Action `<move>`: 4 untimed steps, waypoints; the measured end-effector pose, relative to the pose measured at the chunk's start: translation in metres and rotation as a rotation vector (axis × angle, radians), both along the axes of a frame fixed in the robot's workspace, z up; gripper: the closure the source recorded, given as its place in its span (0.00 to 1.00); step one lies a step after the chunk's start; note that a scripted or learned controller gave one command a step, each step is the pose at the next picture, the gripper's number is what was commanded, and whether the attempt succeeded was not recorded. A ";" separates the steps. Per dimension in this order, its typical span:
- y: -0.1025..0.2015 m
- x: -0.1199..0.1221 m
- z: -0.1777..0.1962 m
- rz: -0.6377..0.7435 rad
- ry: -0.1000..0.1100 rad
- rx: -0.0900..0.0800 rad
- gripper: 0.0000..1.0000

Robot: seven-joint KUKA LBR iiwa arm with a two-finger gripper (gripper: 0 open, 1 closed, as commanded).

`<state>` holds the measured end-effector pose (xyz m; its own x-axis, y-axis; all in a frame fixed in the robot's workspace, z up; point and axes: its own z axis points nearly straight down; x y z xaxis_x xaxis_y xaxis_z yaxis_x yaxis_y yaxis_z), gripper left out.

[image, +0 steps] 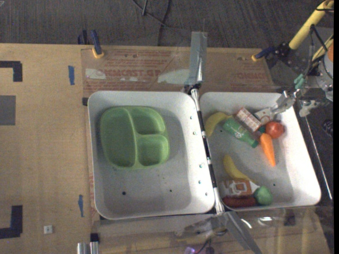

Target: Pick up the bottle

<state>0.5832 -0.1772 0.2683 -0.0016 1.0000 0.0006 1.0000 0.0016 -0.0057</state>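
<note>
Your bench is a tan wooden board marked with blue tape strips and black corner marks, set on dark carpet where a loose cable lies. Two shallow white bins sit side by side on it. The left bin holds a green divided plastic plate.

In the right bin you find the green plastic bottle lying on its side in the upper-left part. Its long axis runs diagonally, from upper left to lower right, with the paler end toward the lower right.

Around it, a yellow banana touches its upper-left end, a small pale box lies just above it, and an orange carrot lies just beside its lower-right end, under a red tomato. A second banana, a labelled packet, a dark red sausage and a green ball lie nearer the front.

The gripper reaches in from the right, near the box and tomato; you cannot tell whether it is released or clenched.
</note>
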 end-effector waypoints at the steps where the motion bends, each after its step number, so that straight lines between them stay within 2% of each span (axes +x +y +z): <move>1: 0.082 0.048 -0.145 -0.119 0.001 0.000 0.00; 2: 0.078 0.016 -0.180 -0.199 -0.015 0.000 0.00; 3: 0.075 0.017 -0.173 -0.201 -0.013 -0.006 1.00; 4: 0.140 -0.030 -0.084 -0.234 -0.005 -0.001 1.00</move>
